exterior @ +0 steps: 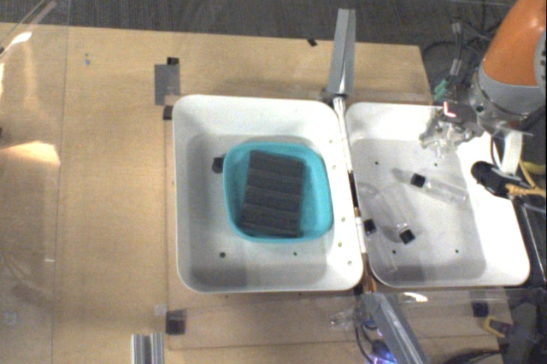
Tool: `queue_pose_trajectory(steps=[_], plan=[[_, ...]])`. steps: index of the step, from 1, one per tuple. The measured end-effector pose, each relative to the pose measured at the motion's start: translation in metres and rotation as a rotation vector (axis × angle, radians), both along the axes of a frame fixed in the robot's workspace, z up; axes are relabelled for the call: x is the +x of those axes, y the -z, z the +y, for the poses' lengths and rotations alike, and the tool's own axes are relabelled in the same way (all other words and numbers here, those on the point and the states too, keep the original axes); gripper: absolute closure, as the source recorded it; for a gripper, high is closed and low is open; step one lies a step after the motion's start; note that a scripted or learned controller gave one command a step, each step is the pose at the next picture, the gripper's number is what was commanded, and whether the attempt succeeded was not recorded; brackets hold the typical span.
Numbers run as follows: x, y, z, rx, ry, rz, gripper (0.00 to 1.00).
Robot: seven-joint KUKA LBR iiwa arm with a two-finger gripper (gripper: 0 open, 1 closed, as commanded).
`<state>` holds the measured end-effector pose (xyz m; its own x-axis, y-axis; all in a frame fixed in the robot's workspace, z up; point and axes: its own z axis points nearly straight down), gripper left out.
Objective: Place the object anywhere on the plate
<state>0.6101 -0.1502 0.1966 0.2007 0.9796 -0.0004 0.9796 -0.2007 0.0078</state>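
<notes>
Camera view, from above at a slant. Wooden bench point(102, 208) bearing two shallow white bins side by side.

Left bin point(192, 208): a turquoise plate point(318, 200) sits about centre, squarish with rounded corners. A dark grey ridged block point(273, 191) lies flat on the plate, long axis running near to far, inside the rim on all sides. A small black item point(219, 165) sits on the bin floor just beside the plate's far-left corner.

Right bin point(496, 260): several clear plastic pieces with black caps, hard to make out. One clear tube point(436, 184) lies slantwise near centre; small black bits point(406, 235) nearer the front, another point(369, 226) by the left wall.

Arm point(517, 55) enters at right, orange band showing. Gripper point(444, 130) sits over the right bin's far edge, well apart from the plate. Fingers too blurred against the white to judge; cannot tell their state.
</notes>
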Motion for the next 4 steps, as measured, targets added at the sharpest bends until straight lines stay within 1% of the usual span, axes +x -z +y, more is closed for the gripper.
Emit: queue_pose_trajectory(steps=[1,2,3,4], plan=[[-0.027,0.012,0.074,0.001,-0.166,0.004,1.0],[-0.048,0.012,0.134,0.001,-0.283,0.004,1.0],[-0.048,0.012,0.134,0.001,-0.283,0.003,0.0],[-0.029,0.011,0.116,0.001,-0.257,0.001,0.0]])
